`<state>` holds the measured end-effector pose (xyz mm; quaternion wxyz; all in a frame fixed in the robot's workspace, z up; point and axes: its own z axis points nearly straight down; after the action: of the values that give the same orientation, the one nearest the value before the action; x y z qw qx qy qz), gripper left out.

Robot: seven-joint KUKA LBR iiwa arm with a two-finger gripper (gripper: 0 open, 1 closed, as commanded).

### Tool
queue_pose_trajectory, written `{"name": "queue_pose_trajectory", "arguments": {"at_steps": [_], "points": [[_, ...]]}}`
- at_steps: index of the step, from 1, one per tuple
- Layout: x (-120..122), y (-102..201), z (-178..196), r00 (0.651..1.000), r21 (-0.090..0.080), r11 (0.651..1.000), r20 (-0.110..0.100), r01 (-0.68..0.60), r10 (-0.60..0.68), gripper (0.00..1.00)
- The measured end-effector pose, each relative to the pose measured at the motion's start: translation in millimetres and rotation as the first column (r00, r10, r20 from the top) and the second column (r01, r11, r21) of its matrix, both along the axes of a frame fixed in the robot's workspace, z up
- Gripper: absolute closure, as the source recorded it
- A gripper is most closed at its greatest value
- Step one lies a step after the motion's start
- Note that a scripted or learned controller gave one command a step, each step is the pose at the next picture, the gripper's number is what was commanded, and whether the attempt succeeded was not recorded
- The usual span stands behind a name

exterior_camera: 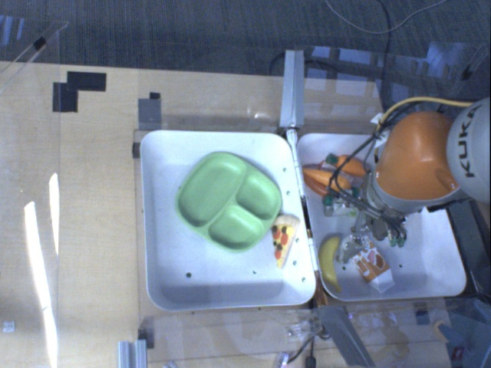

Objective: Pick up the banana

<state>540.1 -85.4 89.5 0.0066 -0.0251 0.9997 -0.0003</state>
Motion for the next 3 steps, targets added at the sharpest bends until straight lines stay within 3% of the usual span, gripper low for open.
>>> {"name": "queue_pose_trajectory", "arguments": {"at_steps": [1, 2, 3], "points": [[3, 1, 13, 1.0, 0.001, 1.0, 0.011, 0.003, -0.003, 1.0], [12, -41, 122, 1.0, 0.0, 1.0, -0.002, 0.008, -0.008, 1.0], [12, -41, 122, 1.0, 0.0, 1.0, -0.002, 0.009, -0.009, 0.0]]}}
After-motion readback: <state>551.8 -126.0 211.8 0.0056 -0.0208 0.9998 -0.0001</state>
